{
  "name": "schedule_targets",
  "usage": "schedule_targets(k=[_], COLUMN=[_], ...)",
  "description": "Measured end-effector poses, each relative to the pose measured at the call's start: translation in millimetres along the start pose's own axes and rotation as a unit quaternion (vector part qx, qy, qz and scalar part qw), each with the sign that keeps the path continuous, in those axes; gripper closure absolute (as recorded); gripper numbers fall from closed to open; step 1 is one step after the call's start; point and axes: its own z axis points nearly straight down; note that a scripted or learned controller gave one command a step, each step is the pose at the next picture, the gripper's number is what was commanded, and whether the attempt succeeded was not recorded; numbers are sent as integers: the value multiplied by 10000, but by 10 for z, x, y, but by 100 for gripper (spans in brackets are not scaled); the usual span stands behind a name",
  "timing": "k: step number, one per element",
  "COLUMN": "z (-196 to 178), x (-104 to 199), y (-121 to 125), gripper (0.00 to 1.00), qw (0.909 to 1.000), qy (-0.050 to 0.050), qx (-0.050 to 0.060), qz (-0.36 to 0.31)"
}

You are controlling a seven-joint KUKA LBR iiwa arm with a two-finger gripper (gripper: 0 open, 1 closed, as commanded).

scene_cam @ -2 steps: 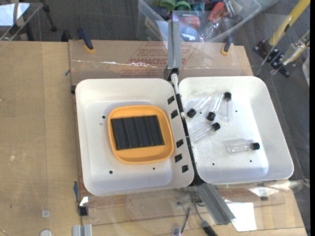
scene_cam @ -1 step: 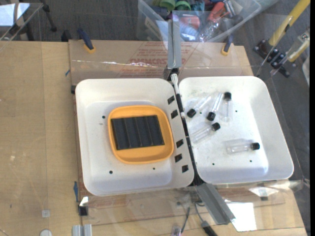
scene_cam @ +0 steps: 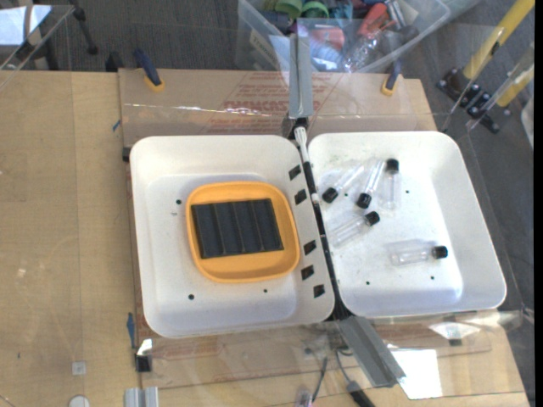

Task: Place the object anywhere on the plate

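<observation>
I cannot tell anything about the gripper's state from my camera. On the wooden bench, the left white bin carries the orange rectangular plate with a dark ribbed insert at its centre. The right white bin holds several clear plastic vials with black caps scattered across its far-left half, and one more vial lies nearer the right edge.

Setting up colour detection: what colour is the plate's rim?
Orange, around a dark ribbed centre; the plate shows in the camera view.
</observation>
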Motion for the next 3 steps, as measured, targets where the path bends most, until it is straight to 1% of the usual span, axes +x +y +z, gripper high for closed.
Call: schedule_targets(k=[3], z=[1], x=[-20], y=[-25], gripper=[100], qw=[9990], qy=[0], qx=[-3], qz=[457])
